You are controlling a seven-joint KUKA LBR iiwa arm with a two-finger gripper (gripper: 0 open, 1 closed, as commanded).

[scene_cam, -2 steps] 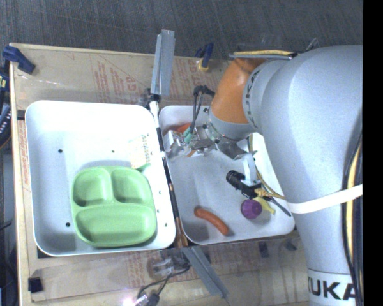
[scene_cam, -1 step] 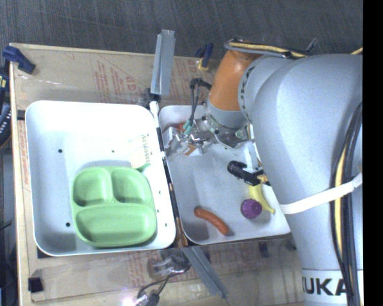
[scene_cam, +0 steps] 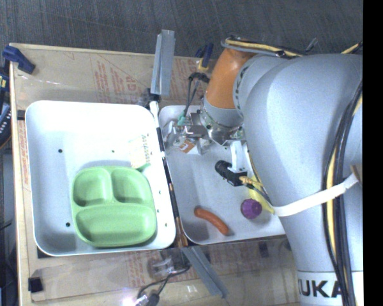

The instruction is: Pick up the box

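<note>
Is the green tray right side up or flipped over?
Right side up: the green tray, in the left bin, shows its three hollow compartments facing up.

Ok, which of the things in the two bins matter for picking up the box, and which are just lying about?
For the job:
end effector, over a corner of the right bin
small brownish item under it, possibly the box, too hidden to tell
pale printed box at the left bin wall

Lying about:
green divided tray
orange sausage
purple piece
</note>
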